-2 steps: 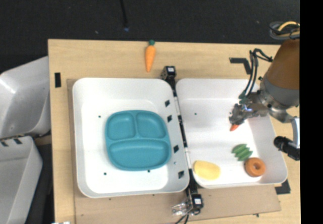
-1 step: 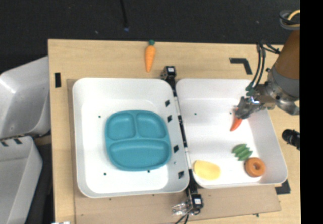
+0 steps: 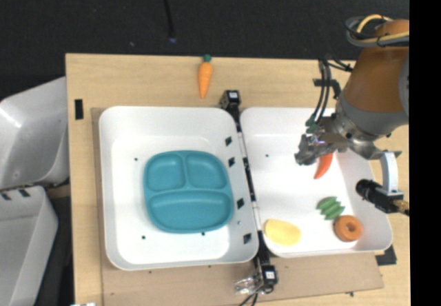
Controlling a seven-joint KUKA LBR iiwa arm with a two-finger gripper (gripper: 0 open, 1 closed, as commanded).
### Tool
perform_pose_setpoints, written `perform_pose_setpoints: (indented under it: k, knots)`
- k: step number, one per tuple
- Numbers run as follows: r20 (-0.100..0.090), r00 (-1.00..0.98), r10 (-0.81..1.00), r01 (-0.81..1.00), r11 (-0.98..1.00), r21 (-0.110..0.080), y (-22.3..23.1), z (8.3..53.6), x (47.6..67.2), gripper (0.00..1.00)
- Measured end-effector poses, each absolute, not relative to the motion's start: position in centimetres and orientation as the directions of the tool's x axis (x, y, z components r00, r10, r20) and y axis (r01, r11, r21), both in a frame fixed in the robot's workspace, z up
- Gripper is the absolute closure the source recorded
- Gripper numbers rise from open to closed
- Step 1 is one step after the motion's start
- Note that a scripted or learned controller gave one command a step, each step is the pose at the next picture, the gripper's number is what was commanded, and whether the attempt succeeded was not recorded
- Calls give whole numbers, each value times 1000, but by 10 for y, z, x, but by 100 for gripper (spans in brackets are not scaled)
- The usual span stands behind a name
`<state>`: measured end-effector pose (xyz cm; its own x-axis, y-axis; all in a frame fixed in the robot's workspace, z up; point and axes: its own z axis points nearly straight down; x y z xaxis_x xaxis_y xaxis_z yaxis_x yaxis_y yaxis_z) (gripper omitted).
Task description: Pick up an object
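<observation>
With the chili [image 3: 323, 166] seemingly pinched by the gripper [image 3: 311, 151], a straight, slow lift is advised.

This looks like a robotics lab or test cell. A bare plywood surface [image 3: 138, 77] sits on a dark floor and carries two shallow white bins [image 3: 110, 180] clipped side by side. An industrial arm [image 3: 372, 91] with loose cabling reaches in, and the props are toy food, such as a plastic carrot [image 3: 204, 77].
</observation>
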<state>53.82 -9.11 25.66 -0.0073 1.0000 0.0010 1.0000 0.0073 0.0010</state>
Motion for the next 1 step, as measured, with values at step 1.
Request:
perform_pose_setpoints:
  k: [1]
  knots:
    - [1,-7,1000,1000,7,0,-35,245,542,100]
